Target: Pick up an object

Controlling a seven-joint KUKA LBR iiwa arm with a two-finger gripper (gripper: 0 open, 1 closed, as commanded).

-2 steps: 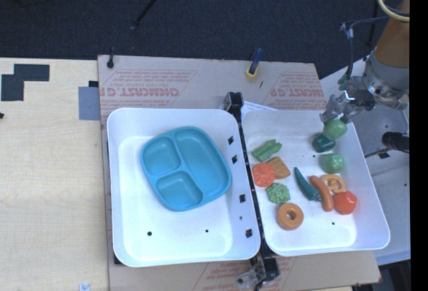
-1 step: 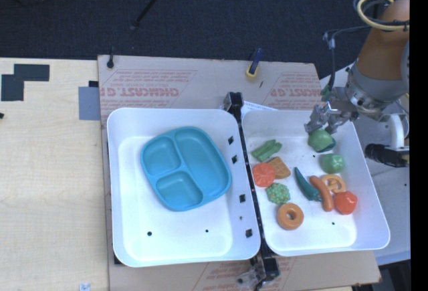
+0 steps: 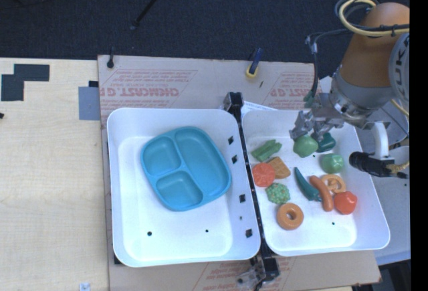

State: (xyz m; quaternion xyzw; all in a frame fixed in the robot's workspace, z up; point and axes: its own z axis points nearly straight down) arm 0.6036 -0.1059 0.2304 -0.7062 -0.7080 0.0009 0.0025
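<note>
My gripper (image 3: 306,136) hangs over the back of the right bin (image 3: 374,233), its fingers closed around a small round green toy (image 3: 305,146). A dark teal piece (image 3: 326,142) lies right beside that toy. More toy food lies loose in the bin. There is a green pod (image 3: 266,149), a red slice (image 3: 263,174), an orange cracker (image 3: 279,166), a broccoli floret (image 3: 278,192) and an orange ring (image 3: 290,216). With them are a teal cucumber (image 3: 305,184), a pretzel (image 3: 333,182), a red tomato (image 3: 345,203) and a green apple (image 3: 332,162).
The left bin (image 3: 127,216) holds a blue divided plate (image 3: 184,166). A black divider rail (image 3: 242,169) runs between the two bins. A black handle-like part (image 3: 372,163) juts in over the right bin's right rim. Cardboard (image 3: 167,85) lies under both bins.
</note>
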